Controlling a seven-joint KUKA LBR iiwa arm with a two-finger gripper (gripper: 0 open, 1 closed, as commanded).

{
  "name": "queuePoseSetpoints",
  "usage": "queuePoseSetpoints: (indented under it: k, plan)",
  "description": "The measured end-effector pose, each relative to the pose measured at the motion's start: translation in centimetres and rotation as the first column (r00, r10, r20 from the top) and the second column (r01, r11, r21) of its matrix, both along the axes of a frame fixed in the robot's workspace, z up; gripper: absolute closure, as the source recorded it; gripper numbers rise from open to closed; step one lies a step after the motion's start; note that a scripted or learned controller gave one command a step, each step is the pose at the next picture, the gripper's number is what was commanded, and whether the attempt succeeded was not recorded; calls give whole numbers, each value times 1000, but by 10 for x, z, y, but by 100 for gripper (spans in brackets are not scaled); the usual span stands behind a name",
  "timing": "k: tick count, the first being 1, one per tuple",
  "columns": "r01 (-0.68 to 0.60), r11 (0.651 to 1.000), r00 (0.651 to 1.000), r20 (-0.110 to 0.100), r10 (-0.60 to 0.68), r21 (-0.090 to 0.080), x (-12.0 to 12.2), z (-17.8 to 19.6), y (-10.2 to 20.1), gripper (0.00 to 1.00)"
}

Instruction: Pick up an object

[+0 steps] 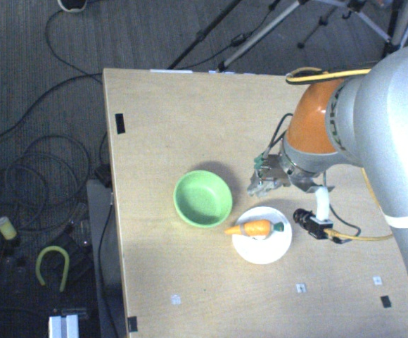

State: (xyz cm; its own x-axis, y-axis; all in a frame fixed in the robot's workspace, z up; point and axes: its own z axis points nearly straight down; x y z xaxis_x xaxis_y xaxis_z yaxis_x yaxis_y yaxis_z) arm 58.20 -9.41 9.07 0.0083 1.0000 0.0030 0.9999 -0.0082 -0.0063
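Observation:
A toy orange carrot (255,228) with a green tip lies across the far rim of a small white plate (264,248) on the tan tabletop. Just left of the plate stands a green bowl (202,198), upright and holding nothing I can see. My gripper (262,182) hangs just beyond the plate and to the right of the bowl, pointing down toward the table. Nothing shows between the gripper and the carrot, and they are apart.
The tan tabletop (190,118) stretches bare to the back and left, with its left edge near the bowl's side. Small dark markers (119,123) dot the surface. Cables (28,174) and a green U-shaped item (53,263) lie on the floor at left.

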Motion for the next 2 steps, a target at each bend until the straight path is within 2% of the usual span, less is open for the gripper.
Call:
queuePoseSetpoints:
  k: [1,2]
  plan:
    - [0,1000,1000,0,0,0,0,0,0,0]
    - [0,1000,1000,-3,0,1,-1,8,0,100]
